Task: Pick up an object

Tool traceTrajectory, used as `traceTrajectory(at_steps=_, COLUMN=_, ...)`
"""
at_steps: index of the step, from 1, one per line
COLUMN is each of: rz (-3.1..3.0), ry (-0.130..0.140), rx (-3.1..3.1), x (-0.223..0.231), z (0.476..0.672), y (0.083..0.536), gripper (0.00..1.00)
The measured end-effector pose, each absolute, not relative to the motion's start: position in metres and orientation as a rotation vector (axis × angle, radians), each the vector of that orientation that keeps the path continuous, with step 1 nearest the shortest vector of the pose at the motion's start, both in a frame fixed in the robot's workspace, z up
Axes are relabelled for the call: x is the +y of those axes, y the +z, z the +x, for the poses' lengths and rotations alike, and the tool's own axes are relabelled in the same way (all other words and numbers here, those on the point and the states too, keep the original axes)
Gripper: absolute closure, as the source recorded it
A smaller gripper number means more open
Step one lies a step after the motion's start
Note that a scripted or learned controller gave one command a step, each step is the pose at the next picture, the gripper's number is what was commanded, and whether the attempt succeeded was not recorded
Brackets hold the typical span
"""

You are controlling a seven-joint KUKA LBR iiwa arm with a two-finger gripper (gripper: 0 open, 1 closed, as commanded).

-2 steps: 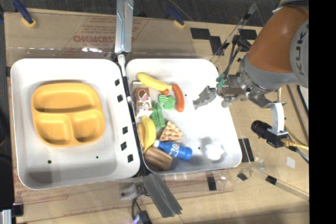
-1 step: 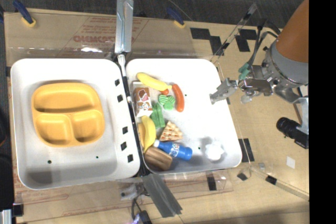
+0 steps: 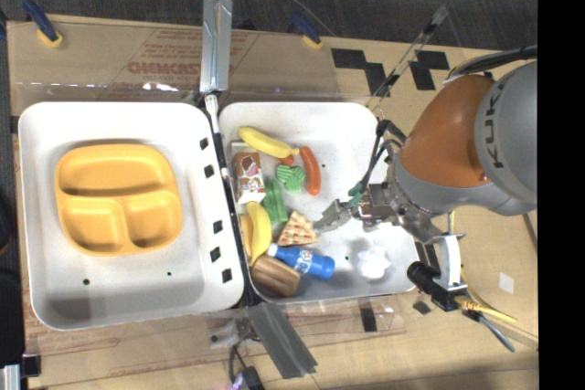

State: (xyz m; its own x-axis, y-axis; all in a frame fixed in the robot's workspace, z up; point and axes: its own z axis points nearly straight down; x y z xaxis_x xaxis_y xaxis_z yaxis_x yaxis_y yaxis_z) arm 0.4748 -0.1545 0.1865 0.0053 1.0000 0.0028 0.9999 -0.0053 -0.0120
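Readable text: "KUKA", partly visible, on the grey arm [image 3: 498,142]; red "CHEMCAST" print, mirrored, on the brown protective sheet [image 3: 174,59] behind the bins.

Right bin [image 3: 347,123] holds a pile of toy food along its left side: banana [image 3: 265,142] at the top, a red-orange sausage [image 3: 311,171], a green piece [image 3: 291,176], a brown printed packet [image 3: 248,176] (print too small to read), a second banana [image 3: 259,231], a pizza slice [image 3: 296,231], a blue bottle with white label [image 3: 306,262], a brown bread roll [image 3: 276,277]. A whitish object [image 3: 373,262] sits apart near the front right.

End effector [image 3: 336,213] is low in the right bin, tips just beside the pizza slice; can't tell whether it's apart or together, nothing seen clamped.

Left bin [image 3: 37,196] holds a yellow compartment tray [image 3: 117,195].
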Motion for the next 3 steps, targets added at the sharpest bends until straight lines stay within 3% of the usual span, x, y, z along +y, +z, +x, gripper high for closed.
traceTrajectory(at_steps=1, rz=-1.885, ry=-0.001, rx=-2.518, x=-0.142, z=0.5, y=0.292, gripper=0.0)
traceTrajectory(at_steps=2, rz=-2.143, ry=0.01, rx=-2.284, x=-0.111, z=0.545, y=0.162, gripper=0.0)
traceTrajectory(at_steps=3, rz=-2.171, ry=-0.002, rx=-2.275, x=-0.157, z=0.607, y=0.094, gripper=0.0)
